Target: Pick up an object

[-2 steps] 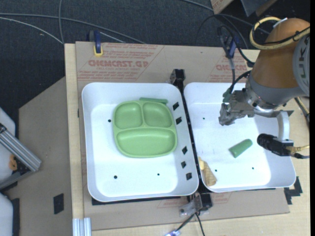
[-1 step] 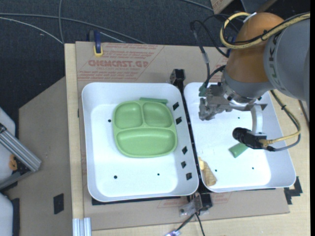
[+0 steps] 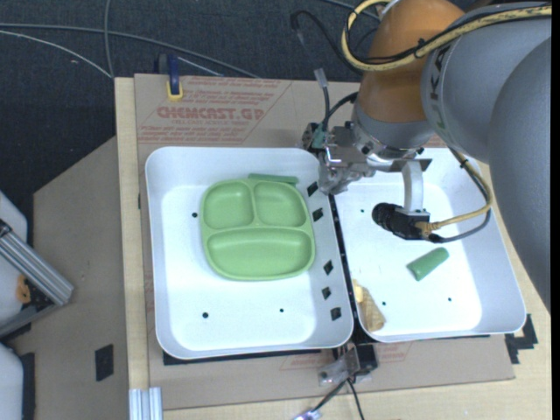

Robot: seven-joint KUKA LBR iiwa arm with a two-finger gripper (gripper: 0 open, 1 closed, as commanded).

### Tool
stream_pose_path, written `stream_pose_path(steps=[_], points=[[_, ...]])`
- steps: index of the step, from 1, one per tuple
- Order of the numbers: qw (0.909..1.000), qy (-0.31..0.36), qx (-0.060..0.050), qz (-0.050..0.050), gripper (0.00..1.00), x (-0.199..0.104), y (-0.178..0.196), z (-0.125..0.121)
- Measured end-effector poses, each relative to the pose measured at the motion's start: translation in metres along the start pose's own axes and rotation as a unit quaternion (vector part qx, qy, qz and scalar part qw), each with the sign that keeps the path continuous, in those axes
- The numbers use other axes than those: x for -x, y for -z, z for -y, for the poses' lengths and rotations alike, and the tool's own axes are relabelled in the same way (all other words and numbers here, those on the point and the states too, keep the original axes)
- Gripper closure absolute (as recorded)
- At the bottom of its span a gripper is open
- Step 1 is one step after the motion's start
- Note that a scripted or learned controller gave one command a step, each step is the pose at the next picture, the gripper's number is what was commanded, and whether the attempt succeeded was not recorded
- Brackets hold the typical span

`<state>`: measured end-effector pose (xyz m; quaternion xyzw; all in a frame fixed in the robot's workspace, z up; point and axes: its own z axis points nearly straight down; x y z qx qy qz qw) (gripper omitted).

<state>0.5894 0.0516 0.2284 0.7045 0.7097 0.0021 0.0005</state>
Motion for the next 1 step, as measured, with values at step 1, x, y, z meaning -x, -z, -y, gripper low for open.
stream_pose_path(steps=[1], points=[[1.0000,-0.001,-0.001,0.000,1.00,-0.0402,-0.0002,-0.0177]])
